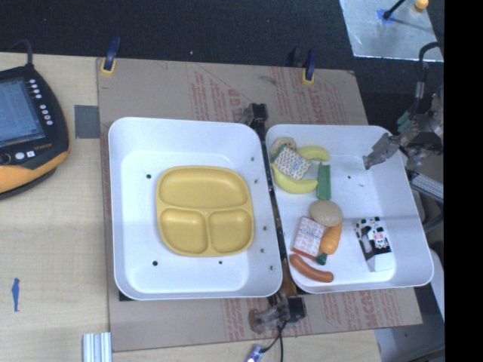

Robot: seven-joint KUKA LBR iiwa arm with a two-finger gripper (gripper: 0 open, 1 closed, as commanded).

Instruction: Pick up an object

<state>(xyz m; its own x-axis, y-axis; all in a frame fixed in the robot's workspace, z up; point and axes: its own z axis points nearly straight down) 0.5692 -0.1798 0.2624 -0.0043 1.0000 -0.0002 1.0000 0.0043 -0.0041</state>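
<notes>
gripper (379,154) at right bin's (400,202) upper right edge (finger state unclear, cannot tell), carrot (330,240) lower center

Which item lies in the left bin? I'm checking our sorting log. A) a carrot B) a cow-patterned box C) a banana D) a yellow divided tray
D: the yellow divided tray sits alone in the left bin, while the banana, carrot and cow-patterned box all lie in the right bin.
</notes>
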